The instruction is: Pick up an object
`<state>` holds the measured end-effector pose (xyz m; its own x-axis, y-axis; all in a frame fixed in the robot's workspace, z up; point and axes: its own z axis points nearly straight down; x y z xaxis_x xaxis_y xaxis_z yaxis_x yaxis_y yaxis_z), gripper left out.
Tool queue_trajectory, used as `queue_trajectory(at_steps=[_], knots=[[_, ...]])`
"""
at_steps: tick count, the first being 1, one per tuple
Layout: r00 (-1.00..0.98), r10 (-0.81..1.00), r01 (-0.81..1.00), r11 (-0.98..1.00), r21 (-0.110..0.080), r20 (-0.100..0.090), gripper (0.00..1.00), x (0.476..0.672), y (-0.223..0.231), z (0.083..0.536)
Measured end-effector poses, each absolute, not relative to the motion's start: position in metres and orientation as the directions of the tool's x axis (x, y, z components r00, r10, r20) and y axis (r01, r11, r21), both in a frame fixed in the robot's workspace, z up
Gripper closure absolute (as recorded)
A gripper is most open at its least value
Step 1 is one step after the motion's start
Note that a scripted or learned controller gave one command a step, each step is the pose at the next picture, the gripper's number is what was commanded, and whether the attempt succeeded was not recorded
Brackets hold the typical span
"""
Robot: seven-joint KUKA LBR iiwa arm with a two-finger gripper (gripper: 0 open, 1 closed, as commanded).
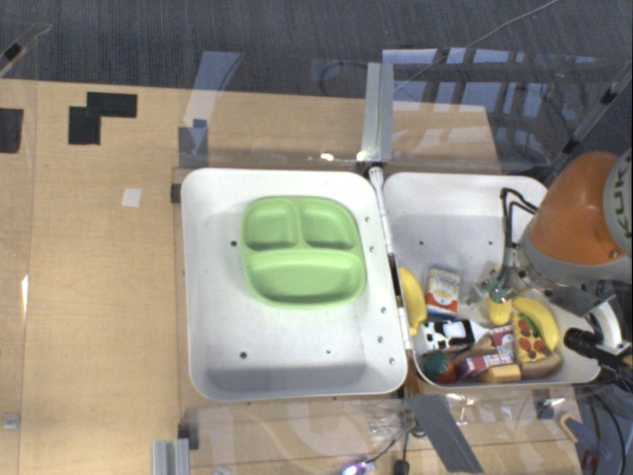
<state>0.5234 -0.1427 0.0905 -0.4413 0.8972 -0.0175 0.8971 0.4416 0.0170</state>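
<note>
From the camera view, the end effector (497,290) hangs low in the right bin (445,211), over the clutter at its near side; whether it is spread or closed cannot be told. A banana (535,317) lies just right of it, its long axis slanting near-right. A second banana (411,299) lies well left, along the bin's left wall. The green tray (301,248) sits in the left bin (213,295).

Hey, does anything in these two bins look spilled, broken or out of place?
Nothing looks spilled or broken. The green three-compartment plastic tray lies flat in the left white bin. The toy food, including a yellow banana, is heaped against the right white bin's near edge.
</note>
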Motion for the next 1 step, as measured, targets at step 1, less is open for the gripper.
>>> queue_trajectory(at_steps=[1], knots=[[-0.711,0.703,0.703,0.711,0.008,-0.012,1.00,0.5563,-0.1297,0.0912]])
